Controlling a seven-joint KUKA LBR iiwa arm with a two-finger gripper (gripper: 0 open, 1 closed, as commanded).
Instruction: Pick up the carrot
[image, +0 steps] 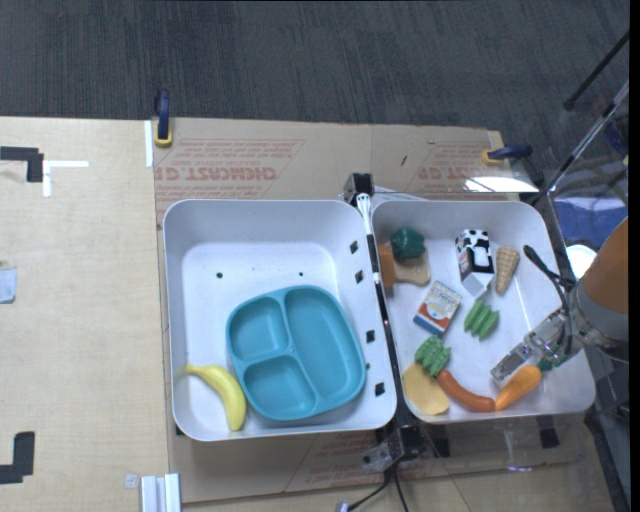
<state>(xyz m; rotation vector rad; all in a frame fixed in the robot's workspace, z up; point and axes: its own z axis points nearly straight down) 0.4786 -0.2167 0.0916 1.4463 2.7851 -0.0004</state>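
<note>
From the overhead camera I see the arm reaching in from the right, its gripper (527, 357) low over the near right corner of the right bin (455, 208). The carrot (517, 385) lies on the bin floor there, orange, tilted, its thicker end just below the metal tip of the gripper and looking as if it touches it. I cannot tell whether the jaws are apart or together, nor whether the carrot sits between them; it appears to rest on the floor rather than hang. Just beside the carrot to the left lies a sausage (466, 391), then a yellow slice (424, 392) and a green vegetable (433, 354). The left bin (262, 210) holds a blue divided plate (296, 352) and a banana (226, 391). My judgement: the approach is done, the grip is unconfirmed, and the lift is all left to do.
</note>
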